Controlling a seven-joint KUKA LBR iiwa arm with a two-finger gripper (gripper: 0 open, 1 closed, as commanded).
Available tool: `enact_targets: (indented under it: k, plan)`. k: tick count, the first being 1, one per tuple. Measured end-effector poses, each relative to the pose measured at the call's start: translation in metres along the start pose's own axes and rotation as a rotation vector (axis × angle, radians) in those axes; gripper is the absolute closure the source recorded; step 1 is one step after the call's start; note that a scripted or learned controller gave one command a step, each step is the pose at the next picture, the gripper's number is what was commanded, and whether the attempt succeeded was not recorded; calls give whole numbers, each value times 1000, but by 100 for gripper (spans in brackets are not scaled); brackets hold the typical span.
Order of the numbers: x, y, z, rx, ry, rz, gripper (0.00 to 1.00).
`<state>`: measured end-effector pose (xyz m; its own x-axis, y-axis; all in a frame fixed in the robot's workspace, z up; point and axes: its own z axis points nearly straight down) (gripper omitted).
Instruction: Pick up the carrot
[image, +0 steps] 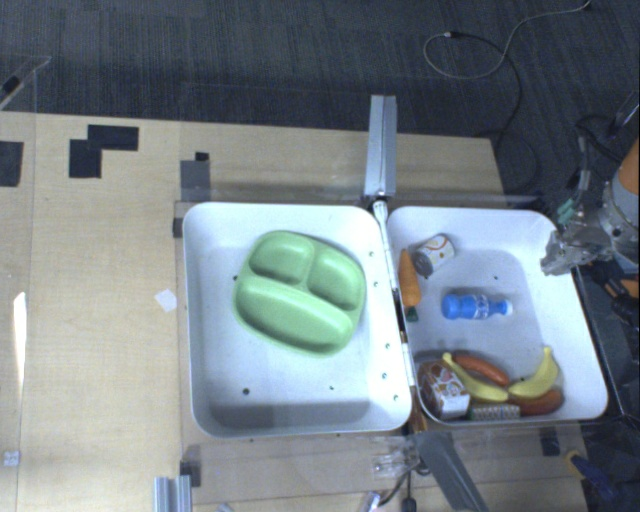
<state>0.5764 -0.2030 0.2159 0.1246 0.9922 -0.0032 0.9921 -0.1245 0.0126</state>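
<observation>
The orange carrot (409, 279) lies lengthwise against the left wall of the right bin (560, 330), with its green end toward the front. My gripper (560, 255) hangs over the right rim of that bin, far to the right of the carrot and well apart from it. I see nothing held in it.
Around the carrot sit a small tipped can (433, 252), a blue bottle (476, 306) on its side, a banana (535, 377), a red-orange toy food (480, 368) and a brown round item (440, 385). A green divided plate (298, 291) fills the left bin (215, 390).
</observation>
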Motion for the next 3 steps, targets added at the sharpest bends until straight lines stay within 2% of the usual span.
enact_targets:
  k: [3]
  plan:
    - [4, 6, -36, -17, -4, -24, 100]
